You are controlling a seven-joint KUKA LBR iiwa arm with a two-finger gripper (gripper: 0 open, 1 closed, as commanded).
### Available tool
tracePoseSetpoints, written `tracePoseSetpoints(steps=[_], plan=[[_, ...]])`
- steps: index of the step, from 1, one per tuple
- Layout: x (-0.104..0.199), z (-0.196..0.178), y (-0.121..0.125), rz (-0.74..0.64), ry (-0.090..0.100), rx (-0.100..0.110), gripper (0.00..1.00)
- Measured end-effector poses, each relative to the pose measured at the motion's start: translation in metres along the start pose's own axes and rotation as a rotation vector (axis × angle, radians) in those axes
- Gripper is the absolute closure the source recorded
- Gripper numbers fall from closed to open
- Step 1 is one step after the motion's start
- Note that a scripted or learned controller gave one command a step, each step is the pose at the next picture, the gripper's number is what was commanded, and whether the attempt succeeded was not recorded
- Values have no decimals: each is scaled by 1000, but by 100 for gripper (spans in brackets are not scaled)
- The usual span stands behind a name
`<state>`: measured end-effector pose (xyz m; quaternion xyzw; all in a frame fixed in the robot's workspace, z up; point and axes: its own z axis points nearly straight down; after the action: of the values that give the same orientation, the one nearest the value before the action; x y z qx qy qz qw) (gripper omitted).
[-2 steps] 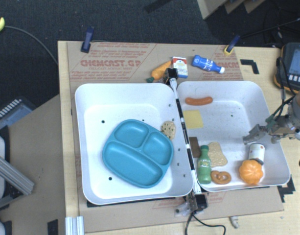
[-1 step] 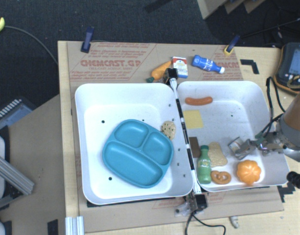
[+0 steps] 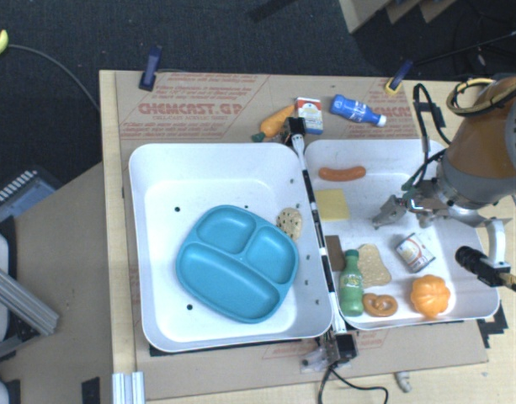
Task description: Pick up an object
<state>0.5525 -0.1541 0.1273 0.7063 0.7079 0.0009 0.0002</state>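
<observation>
Small round can (image 3: 415, 252) lies tilted beside the metal hand (image 3: 395, 211), seemingly open, gripping nothing.

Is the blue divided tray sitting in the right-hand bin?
No, the blue tray lies in the left bin, beside a cookie.

My grey arm with its orange band (image 3: 485, 146) runs off the right edge, hiding the right white bin's (image 3: 384, 150) far-right corner, and my fingers are too blurred to judge.
</observation>
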Motion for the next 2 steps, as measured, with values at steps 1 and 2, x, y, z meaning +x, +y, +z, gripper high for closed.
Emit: tracePoseSetpoints(steps=[1,2], plan=[[-22,43,-41,4,-1,4,0],[-21,32,-39,3,-2,-1,100]])
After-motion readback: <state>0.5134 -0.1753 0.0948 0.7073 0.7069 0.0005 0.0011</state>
